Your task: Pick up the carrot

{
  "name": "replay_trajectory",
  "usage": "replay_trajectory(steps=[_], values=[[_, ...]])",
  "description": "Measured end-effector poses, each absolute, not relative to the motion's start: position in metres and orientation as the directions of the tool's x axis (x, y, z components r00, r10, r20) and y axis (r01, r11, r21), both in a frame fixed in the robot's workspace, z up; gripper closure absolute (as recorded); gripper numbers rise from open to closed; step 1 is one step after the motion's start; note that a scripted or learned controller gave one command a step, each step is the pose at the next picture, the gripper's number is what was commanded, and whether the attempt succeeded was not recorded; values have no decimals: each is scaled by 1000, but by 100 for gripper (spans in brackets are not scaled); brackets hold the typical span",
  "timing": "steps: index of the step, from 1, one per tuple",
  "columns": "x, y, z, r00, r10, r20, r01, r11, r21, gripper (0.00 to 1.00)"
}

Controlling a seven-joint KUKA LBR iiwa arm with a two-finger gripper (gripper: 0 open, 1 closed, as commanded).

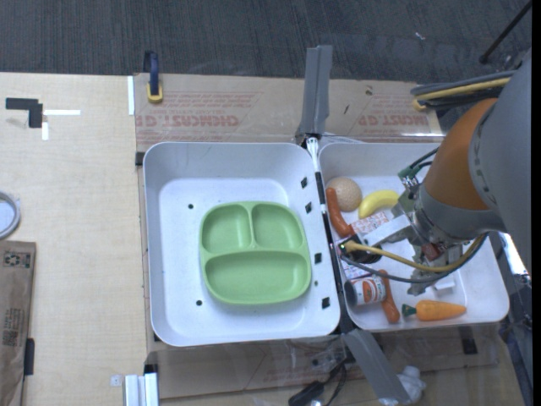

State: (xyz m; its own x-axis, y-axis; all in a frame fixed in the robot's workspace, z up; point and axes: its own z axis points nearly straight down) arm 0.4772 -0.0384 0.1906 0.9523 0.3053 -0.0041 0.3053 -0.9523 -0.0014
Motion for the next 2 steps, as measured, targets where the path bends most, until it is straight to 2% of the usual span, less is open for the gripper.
replay_trajectory(steps=[1, 2], values=[[476, -99, 103, 926, 377, -4, 377, -926, -3, 0], [477, -131, 178, 926, 378, -4, 378, -926, -2, 0]])
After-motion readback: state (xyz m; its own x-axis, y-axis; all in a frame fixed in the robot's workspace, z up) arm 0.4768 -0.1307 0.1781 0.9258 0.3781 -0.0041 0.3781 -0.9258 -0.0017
